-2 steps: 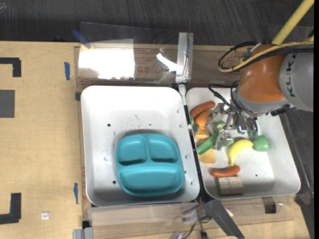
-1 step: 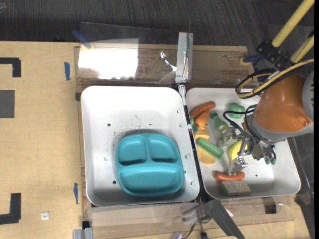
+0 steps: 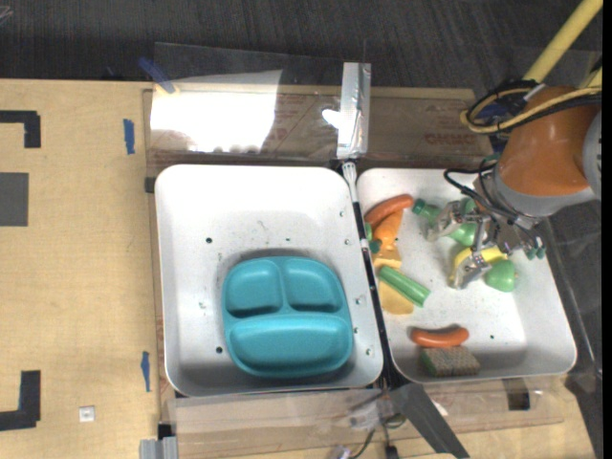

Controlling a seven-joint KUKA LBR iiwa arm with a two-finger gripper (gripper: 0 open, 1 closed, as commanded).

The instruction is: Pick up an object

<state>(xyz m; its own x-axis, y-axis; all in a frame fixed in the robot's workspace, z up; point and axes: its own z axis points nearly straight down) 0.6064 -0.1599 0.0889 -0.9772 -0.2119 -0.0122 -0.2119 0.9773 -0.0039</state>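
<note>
We see the gripper [image 3: 486,247] low in the right bin [image 3: 550,338] w/ toy food [image 3: 402,285], fingers' state can't tell, seemingly mid-grab.

Beside the teal tray [image 3: 285,316] in the white left bin [image 3: 182,256], the white right bin [image 3: 545,338] holds an orange carrot [image 3: 387,208], green stick [image 3: 403,283], red sausage [image 3: 440,335], and speckled grey-brown sponge [image 3: 451,361].
</note>
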